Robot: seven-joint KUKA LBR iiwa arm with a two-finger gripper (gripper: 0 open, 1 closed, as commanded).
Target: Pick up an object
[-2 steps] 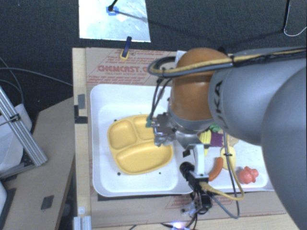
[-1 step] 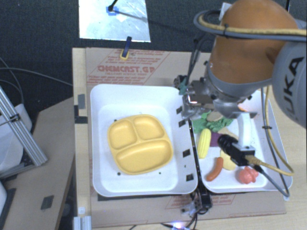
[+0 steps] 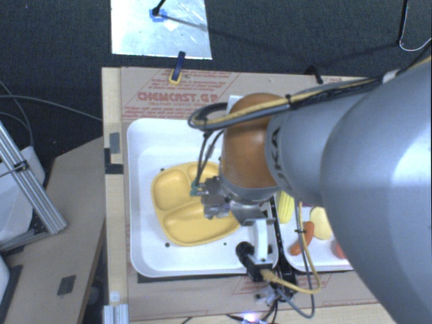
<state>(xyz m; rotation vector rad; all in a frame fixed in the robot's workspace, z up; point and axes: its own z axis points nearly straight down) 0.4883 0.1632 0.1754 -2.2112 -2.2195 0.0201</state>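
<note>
Lying in the left bin (image 3: 145, 147), toward its near right part: a yellow divided plate (image 3: 177, 204), apparently moulded plastic, with two or three shallow compartments. Probably light, stiff and a little slick; wide and flat, so poorly suited to a pinch across the body. Best taken by the raised rim, perhaps along the left edge or at the ridge between compartments, with a risk of tilting or slipping from a thin-edge hold. No contents visible in the plate's compartments. Poised over the plate's right edge: the gripper (image 3: 214, 204), hung below the orange band (image 3: 246, 150) of the arm; fingers hidden beneath the wrist, so spread or pressed together cannot be told, nor any contact with the plate. Further right, in the right bin (image 3: 324, 265), near its front edge: a yellow corn-like piece (image 3: 285, 206), a pale yellow object (image 3: 321, 223) and small orange-red pieces (image 3: 305, 235), largely covered by the arm.
</note>
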